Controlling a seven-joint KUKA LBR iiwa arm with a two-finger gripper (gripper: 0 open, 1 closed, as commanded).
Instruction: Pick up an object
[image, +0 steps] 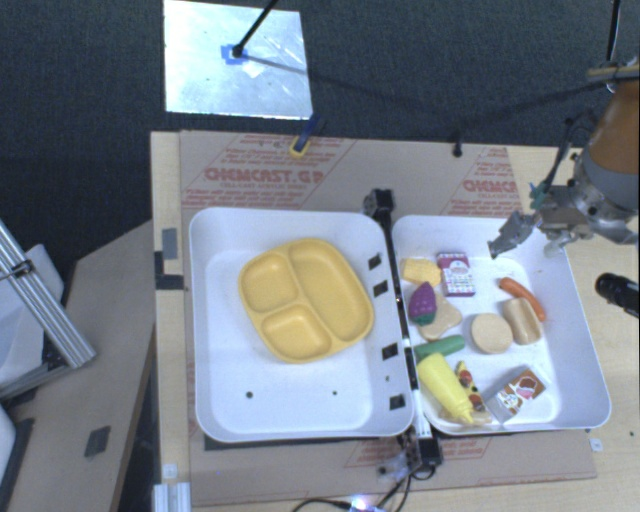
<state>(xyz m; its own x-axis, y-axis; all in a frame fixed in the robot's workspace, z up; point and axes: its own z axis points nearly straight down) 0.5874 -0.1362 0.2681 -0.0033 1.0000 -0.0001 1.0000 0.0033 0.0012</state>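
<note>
Arm (612, 150): grey with an orange band, reaching in from the right edge, upper part of view.
Wrist: angled down and leftward.
Gripper (527, 232): two fingers spread apart, pointing down-left, nothing between them.

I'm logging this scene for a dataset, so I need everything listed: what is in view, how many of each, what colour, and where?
bins: 2, white, side by side on the bench
divided plate: 1, yellow, left bin
toy foods: about ten, mixed colours, right bin
carton: 1, red and white, right bin, top
eggplant: 1, purple, right bin, left side
carrot: 1, orange, right bin, right side
mustard bottle: 1, yellow, right bin, bottom
metal sheet: 1, silver, beyond the bench
gripper: 1, grey, over the right bin's top right corner
</note>
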